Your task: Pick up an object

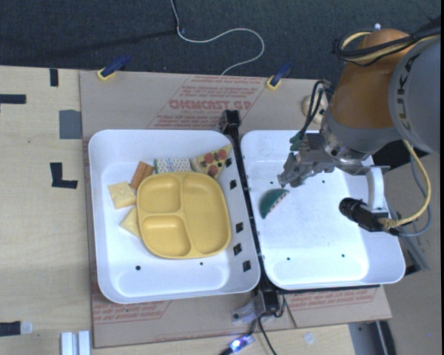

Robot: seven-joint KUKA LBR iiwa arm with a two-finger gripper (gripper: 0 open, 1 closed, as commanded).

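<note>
A small dark green object (273, 200) with a pale edge lies in the right bin (333, 265), close to that bin's left wall. My gripper (290, 176) hangs just above and to the right of it, pointing down and left from the grey and orange arm (366, 87). Its tip is near the green object's upper end, and whether the two touch is not visible. A yellow divided plate (183, 214) sits in the middle of the left bin (170, 283).
Behind and left of the yellow plate lie several small flat items: tan squares (122, 195), a brown piece (140, 174), a patterned strip (174, 165) and a pizza-like slice (213, 160). A black divider (240, 198) runs between the bins. A cabled black fitting (359, 213) hangs over the right bin.
</note>
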